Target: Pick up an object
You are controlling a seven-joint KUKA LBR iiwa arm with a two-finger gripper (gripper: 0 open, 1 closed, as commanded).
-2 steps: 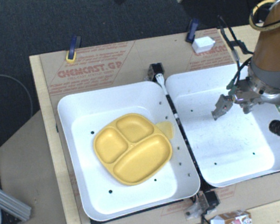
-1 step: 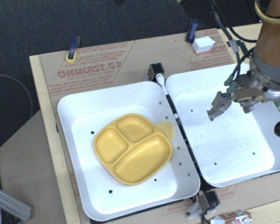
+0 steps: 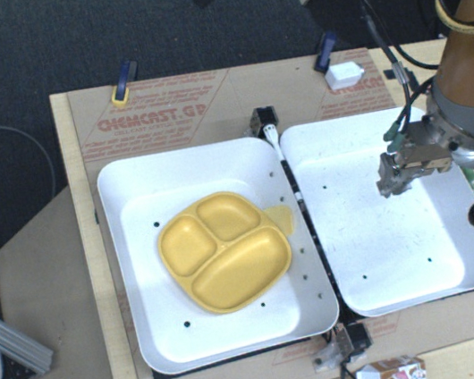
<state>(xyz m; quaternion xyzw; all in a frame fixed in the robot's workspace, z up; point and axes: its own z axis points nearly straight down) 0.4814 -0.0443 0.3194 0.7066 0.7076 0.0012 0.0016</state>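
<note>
A: Camera view, from the top. Where does the object sit?

B: A yellow divided plate (image 3: 223,251) lies in the left bin (image 3: 129,248), roughly in its middle. It has three compartments: two smaller ones toward the far side and one long one toward the near side. It sits turned at an angle to the bin walls, and it rests flat on the bin floor.

A: And the arm?

B: The arm (image 3: 467,53) comes in from the right, its orange band above the grey wrist. The gripper (image 3: 391,177) hangs over the right bin (image 3: 391,293), near that bin's far right part, well apart from the plate.

A: Is the gripper grasping anything?

B: Nothing can be seen between its fingers. Whether it is spread or closed, I cannot tell; the end of it is dark and small from this angle.

A: What else is on the table?

B: Both white bins stand side by side on a cardboard sheet (image 3: 168,110) with red print. A small white block (image 3: 344,75) lies on the cardboard behind the right bin. A yellow clamp (image 3: 122,88) grips the far edge of the cardboard on the left.
</note>
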